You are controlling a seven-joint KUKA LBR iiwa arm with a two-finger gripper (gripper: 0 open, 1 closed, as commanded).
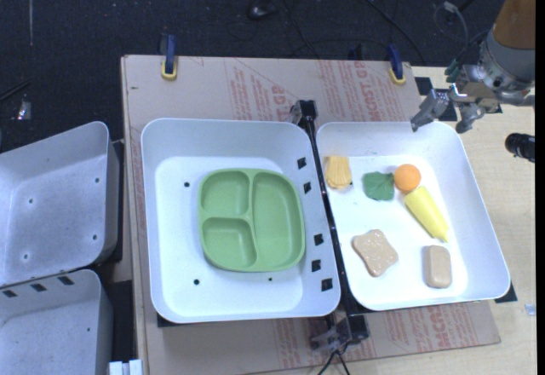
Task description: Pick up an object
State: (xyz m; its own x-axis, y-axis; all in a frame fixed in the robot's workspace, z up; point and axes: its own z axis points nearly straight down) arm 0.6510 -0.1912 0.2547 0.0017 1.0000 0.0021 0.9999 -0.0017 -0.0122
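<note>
The likeliest failure from here is a closing on nothing: the pincer hangs over the far right corner of the right bin, and every item lies nearer the camera and to its left. The orange ball touches the yellow cob and sits just beside the green piece, so a descent there could nudge a neighbour or clip two things. The toast slice stands more apart. The arm reaches in above the rim, wrist tilted down. The pincer's prongs look spread and hold nothing.
</note>
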